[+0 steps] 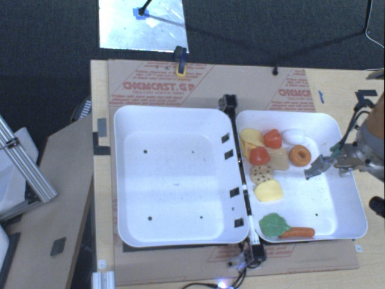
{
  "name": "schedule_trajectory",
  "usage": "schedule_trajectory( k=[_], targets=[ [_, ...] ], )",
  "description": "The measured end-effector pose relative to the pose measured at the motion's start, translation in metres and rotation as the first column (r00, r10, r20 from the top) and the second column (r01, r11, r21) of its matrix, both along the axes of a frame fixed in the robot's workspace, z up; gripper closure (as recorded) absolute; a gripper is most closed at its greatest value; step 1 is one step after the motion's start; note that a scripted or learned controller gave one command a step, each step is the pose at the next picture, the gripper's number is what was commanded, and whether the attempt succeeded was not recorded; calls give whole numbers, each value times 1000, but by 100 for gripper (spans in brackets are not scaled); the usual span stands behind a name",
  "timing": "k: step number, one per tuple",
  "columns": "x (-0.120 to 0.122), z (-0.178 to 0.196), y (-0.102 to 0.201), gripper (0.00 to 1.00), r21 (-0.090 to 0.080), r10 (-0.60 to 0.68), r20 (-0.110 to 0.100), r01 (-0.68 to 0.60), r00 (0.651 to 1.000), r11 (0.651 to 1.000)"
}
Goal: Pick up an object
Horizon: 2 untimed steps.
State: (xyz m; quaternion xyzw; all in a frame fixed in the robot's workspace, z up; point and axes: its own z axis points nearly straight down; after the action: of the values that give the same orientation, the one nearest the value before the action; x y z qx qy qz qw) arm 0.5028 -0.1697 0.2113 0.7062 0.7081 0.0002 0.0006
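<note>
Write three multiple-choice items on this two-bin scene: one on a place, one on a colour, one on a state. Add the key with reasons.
1. Where do the toy foods lie?
A. right bin
B. left bin
C. cardboard outside the bins

2. What colour is the ring-shaped doughnut?
A. blue
B. orange
C. black

3. Where is the gripper?
A. above the left bin
B. over the foil sheet
C. over the right bin, beside the doughnut

Key: A, the foods sit within the right bin. B, the doughnut is orange. C, the gripper hangs just right of the doughnut, with nothing visibly between its tips.

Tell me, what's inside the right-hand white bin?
The right bin holds toy food: two tomatoes, a doughnut, a cookie, broccoli, a carrot. Anything underneath them is covered.
</note>
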Motion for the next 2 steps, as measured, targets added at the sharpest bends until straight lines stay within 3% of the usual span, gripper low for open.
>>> schedule_trajectory(
  k=[1,2],
  targets=[
    [48,-133,45,0,2,6,-1,-6,1000,1000],
    [77,-126,82,0,-5,3,2,-3,1000,1000]
  ],
)
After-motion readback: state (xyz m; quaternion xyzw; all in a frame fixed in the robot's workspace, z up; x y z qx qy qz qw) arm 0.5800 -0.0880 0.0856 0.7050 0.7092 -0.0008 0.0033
